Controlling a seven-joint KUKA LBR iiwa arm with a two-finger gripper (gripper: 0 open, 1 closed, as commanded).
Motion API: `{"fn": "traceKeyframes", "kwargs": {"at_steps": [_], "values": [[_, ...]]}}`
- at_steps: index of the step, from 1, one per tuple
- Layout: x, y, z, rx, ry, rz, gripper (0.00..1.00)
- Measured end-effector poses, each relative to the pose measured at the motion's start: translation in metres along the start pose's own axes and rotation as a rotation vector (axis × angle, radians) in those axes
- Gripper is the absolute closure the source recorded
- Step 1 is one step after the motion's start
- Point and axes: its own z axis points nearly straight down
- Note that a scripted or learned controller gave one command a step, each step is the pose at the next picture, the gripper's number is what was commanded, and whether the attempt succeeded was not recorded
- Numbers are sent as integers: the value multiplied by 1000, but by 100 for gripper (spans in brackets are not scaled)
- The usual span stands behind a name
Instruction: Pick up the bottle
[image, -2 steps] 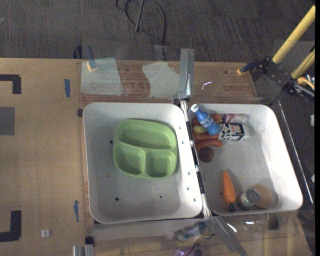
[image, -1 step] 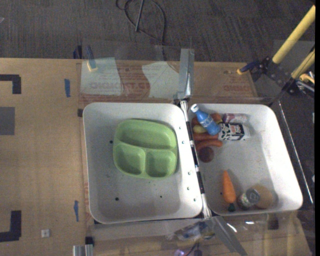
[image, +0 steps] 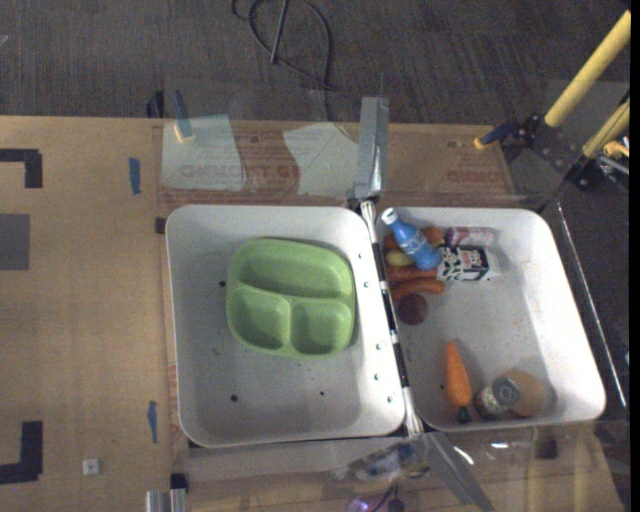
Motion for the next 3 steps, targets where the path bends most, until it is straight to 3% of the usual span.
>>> {"fn": "traceKeyframes", "kwargs": {"at_steps": [1,2,3], "values": [[0,2,-1,-2,4,8,100],[6,3,52,1,3,12,100],[7,3,42,1,3,9,100]]}}
